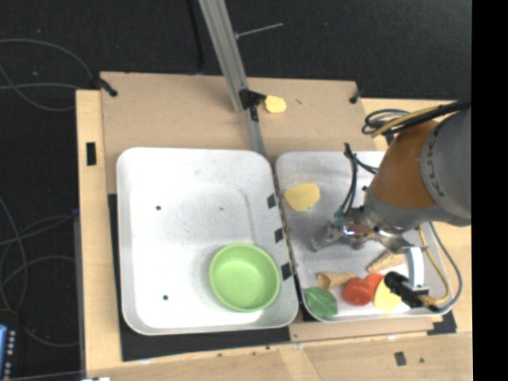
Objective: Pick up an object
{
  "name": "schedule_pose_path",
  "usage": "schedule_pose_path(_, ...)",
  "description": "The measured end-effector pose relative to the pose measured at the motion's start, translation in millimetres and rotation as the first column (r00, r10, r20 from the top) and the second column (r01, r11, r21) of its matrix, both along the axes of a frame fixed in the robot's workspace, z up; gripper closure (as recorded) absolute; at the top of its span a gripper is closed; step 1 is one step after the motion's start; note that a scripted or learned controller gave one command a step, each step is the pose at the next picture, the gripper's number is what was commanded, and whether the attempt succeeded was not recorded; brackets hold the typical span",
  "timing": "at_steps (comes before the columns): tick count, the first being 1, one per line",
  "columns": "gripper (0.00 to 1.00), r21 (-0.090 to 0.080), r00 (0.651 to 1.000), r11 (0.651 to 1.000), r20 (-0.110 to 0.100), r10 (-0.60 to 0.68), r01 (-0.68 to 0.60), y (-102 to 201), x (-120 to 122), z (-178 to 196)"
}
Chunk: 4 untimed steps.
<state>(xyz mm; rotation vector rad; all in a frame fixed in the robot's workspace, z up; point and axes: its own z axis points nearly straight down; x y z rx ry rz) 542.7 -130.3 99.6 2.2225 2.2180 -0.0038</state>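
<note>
My gripper (pixel 329 236) hangs low over the middle of the right bin (pixel 317 169), below the arm's orange band. A pale yellow rounded piece (pixel 302 196) lies just up and left of it, apart from it. Along the bin's near edge lie a tan cone (pixel 333 279), a red piece (pixel 359 290), a yellow piece (pixel 386 297) and a dark green piece (pixel 320 302). A tan stick-like piece (pixel 386 260) lies right of the gripper, partly under the arm. I see nothing held in the gripper.
The left bin (pixel 159 189) holds a light green bowl (pixel 244 277) near its front right corner. A small yellow thing (pixel 275 104) lies on the bench behind the bins, beside a slanted metal post (pixel 226 46).
</note>
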Motion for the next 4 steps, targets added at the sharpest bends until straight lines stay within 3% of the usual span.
schedule_pose_path(1,1.00,0.004,1.000,1.000,0.004,-0.004,0.004,1,1,13)
schedule_pose_path(4,1.00,0.002,1.000,1.000,0.008,0.007,-0.007,4,3,172)
